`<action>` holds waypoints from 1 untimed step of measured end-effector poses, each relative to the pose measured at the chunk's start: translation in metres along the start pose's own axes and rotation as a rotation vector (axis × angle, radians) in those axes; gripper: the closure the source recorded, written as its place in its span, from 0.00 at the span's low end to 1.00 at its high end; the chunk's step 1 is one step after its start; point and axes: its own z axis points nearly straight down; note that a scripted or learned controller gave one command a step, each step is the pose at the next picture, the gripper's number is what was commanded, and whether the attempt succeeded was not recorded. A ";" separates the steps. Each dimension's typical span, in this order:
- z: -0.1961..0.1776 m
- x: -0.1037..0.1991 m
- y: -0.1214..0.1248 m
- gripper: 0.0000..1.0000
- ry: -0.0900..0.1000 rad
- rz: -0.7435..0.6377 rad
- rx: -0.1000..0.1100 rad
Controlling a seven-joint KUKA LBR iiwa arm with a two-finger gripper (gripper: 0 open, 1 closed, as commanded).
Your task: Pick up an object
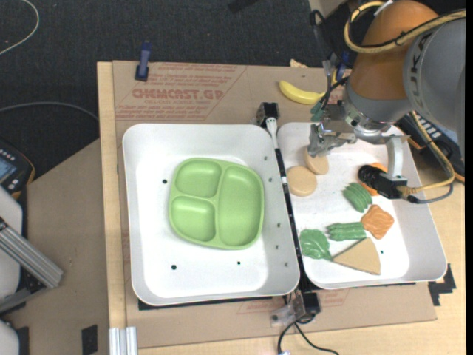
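I see the gripper [320,140] low in the right bin [414,261], over a tan disc [318,163]. I cannot tell its state. The green plate [217,203] lies in the left bin [148,154].

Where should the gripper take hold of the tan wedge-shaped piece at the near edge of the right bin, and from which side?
Probably from straight above, fingers closing across the two slanted sides of the tan wedge, about midway between tip and base. It lies flat, so there's no raised edge to catch from the side. The green leafy piece crowds its left corner, so stay toward the right. The gripper is at the far side of the right bin.
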 end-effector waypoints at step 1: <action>-0.002 0.045 -0.002 1.00 -0.002 0.003 0.007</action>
